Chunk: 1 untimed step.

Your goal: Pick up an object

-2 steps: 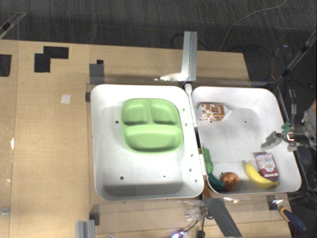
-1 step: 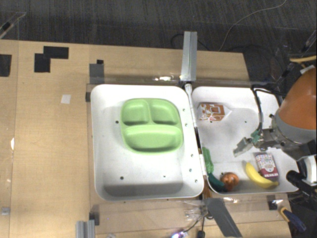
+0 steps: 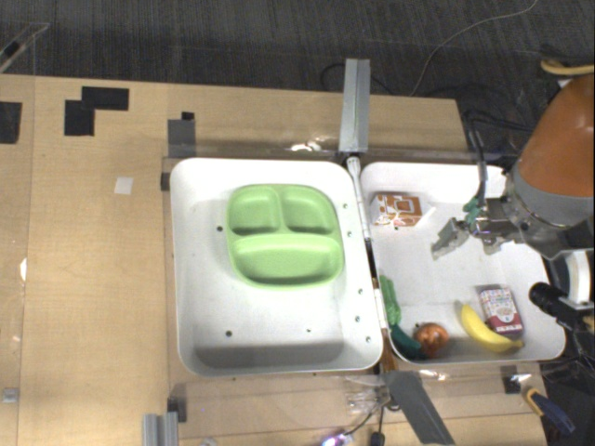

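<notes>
You had the bench [image 3: 84,277] spread across the view, and on it sat two white bins side by side. The left bin [image 3: 200,342] held a green divided plate [image 3: 283,233], lying flat a little toward the far side of that bin. The right bin [image 3: 418,277] touched the left bin along a shared edge, and everything loose lay in it.

The arm [image 3: 558,165] reached in from the right of the right bin, its orange band above the grey wrist, with the gripper [image 3: 453,237] hovering over the bin's middle, near the far half. You could see both fingers spread apart with nothing between them, so it was open and held no object.

Inside the right bin, a patterned card packet [image 3: 397,209] lay in the far left corner, just left of the gripper. A yellow banana [image 3: 485,330] rested near the bin's near right corner, touching a small printed box [image 3: 499,308] beside it. A red apple [image 3: 431,337] sat at the near edge, left of the banana, against a green object [image 3: 389,302] that ran along the bin's left wall.
</notes>
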### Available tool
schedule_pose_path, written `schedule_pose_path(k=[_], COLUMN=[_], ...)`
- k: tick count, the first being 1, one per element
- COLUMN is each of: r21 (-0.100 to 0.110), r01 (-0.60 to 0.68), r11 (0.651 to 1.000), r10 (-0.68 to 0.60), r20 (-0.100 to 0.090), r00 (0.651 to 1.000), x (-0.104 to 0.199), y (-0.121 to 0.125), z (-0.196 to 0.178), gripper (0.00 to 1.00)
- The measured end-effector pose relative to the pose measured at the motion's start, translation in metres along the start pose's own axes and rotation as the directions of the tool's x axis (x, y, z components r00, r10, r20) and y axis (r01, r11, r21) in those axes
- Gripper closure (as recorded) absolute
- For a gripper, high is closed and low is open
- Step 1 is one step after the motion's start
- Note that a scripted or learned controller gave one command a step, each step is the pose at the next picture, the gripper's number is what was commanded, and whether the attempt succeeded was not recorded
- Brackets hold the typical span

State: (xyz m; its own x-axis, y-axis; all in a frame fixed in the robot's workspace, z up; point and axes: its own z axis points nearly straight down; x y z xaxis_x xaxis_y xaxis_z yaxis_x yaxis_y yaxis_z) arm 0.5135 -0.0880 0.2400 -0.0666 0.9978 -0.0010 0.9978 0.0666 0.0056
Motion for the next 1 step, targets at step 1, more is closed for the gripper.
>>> schedule_pose_path(k=[1], r21=[0.002], r01=[0.042], r11=[0.999], r10=[-0.042], r20=[0.001], r00=[0.999], x=[-0.0850], y=[-0.0318], z=[0.0422], gripper=[0.00])
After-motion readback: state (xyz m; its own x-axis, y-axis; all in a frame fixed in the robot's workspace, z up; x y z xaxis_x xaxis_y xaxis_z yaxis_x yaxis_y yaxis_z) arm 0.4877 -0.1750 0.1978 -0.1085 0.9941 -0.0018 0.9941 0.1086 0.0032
